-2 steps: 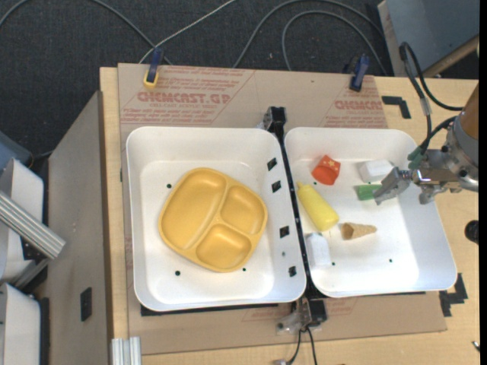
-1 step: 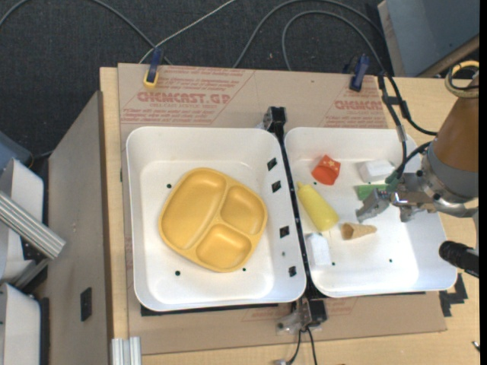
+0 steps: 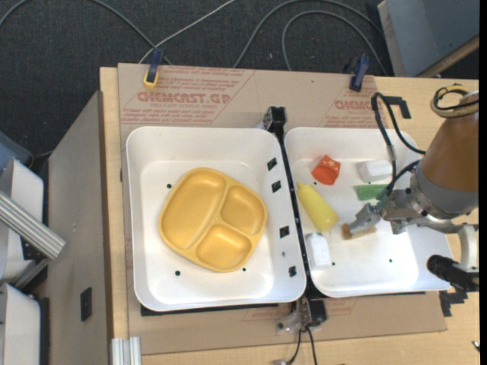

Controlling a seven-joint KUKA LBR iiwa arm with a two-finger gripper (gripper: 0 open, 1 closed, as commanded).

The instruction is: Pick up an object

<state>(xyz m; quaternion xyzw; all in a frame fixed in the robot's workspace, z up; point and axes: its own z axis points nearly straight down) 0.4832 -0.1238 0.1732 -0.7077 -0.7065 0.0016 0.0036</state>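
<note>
Because the yellow bottle [image 3: 317, 207] lies left of the gripper [image 3: 364, 223], with a white block [image 3: 318, 248] below it and a red piece [image 3: 326, 169] above, a descent risks a glancing miss. Whether the gripper grasps anything cannot be told.

Arm [image 3: 450, 166] (orange-banded) reaches leftward, end effector [image 3: 358, 225] lowered.

Yellow tray [image 3: 212, 219] and bottle [image 3: 317, 207], red cup [image 3: 326, 170], green block [image 3: 370, 192], 2 white bins [image 3: 141, 204].
</note>
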